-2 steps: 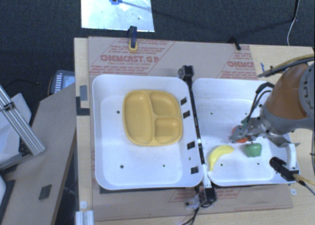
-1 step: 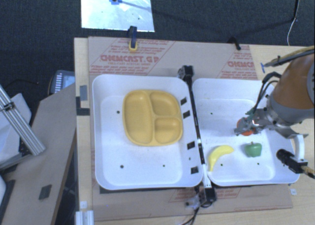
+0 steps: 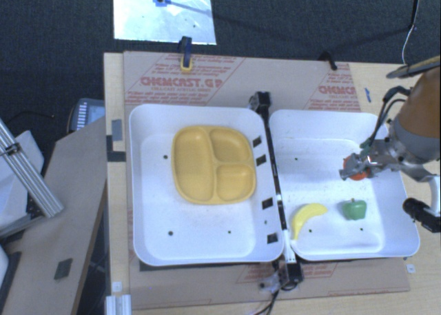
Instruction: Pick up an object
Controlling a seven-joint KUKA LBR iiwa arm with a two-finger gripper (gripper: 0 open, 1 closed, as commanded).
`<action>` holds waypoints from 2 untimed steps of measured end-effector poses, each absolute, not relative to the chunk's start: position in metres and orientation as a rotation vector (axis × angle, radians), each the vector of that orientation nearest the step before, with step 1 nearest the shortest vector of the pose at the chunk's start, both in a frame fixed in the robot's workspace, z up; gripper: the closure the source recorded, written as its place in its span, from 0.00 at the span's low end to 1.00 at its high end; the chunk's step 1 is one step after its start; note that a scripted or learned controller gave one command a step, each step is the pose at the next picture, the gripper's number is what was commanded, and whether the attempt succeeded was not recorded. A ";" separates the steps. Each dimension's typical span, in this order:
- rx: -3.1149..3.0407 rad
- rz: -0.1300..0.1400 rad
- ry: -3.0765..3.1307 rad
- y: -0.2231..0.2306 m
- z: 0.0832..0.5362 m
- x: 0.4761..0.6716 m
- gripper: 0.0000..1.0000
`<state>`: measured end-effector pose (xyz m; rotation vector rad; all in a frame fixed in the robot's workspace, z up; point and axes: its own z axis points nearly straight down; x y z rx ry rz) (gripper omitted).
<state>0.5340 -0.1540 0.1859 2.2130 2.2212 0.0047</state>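
My gripper [image 3: 354, 167] is over the right bin [image 3: 393, 248], near the middle of its right half, on the grey arm with the orange band that comes in from the right. A small red object [image 3: 360, 176] peeks out just under the gripper's tip, mostly hidden by it; whether it is held or lies on the bin floor is unclear. Nearer the front of the same bin lie a green pepper-like toy [image 3: 355, 209] and a yellow banana [image 3: 306, 216], both apart from the gripper.
In the left bin [image 3: 148, 238] lies a yellow divided plate [image 3: 213, 164]. A black divider strip [image 3: 270, 176] runs between the bins. Cardboard [image 3: 200, 79] lies under both bins, and cables hang near the arm at the right.
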 end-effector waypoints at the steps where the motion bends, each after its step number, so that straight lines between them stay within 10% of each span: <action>1: 2.212 0.005 2.222 -0.154 0.231 0.536 1.00; 2: 2.212 0.002 2.232 -0.099 0.220 0.529 1.00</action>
